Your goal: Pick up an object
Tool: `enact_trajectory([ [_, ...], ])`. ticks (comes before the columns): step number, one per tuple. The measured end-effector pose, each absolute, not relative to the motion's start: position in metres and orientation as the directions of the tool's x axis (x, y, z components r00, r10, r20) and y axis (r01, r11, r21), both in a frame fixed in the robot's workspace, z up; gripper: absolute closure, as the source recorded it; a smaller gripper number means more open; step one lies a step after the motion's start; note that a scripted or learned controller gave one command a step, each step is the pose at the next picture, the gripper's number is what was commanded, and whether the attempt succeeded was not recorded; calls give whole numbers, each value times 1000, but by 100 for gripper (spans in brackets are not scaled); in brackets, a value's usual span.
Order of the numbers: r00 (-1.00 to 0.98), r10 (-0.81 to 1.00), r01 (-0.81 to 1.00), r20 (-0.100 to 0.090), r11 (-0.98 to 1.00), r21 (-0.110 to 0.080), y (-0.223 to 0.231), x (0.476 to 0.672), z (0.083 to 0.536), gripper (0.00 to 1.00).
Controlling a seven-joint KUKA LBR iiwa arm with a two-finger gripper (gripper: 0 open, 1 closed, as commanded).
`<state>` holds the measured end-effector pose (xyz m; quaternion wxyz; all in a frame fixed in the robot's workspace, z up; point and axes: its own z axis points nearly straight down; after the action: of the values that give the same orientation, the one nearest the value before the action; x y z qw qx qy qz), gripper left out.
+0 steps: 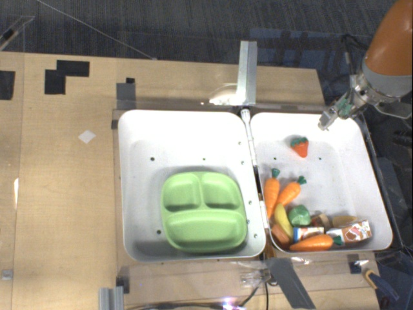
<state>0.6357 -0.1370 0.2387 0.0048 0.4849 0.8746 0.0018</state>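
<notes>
The right bin (335, 147) holds a small strawberry (299, 146) lying alone near its far side. Along its near-left side lie two carrots (271, 194), a yellow banana (281, 219), a green vegetable (299, 214), another carrot (312, 242) and a small printed box (352, 232). My gripper (330, 117) hangs at the far right corner of this bin, up and to the right of the strawberry, with nothing seen between its fingers. The orange wrist band (393, 37) rises above it at the right edge.
The left bin (139, 141) holds a green sectioned plate (204, 210) in its near half. A metal post (248, 70) stands behind the seam between the bins. The wooden bench (58, 192) stretches to the left.
</notes>
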Motion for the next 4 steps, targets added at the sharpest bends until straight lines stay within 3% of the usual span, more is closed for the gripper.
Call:
enact_trajectory([
  [1, -435, 901, 900, -3, 435, 5, -129, 670, 135, 0],
  [2, -440, 898, 898, -9, 440, 14, -128, 673, 150, 100],
  [3, -441, 898, 898, -9, 441, 14, -127, 673, 150, 0],
  [4, -466, 885, 885, -5, 466, 9, -145, 663, 92, 0],
])
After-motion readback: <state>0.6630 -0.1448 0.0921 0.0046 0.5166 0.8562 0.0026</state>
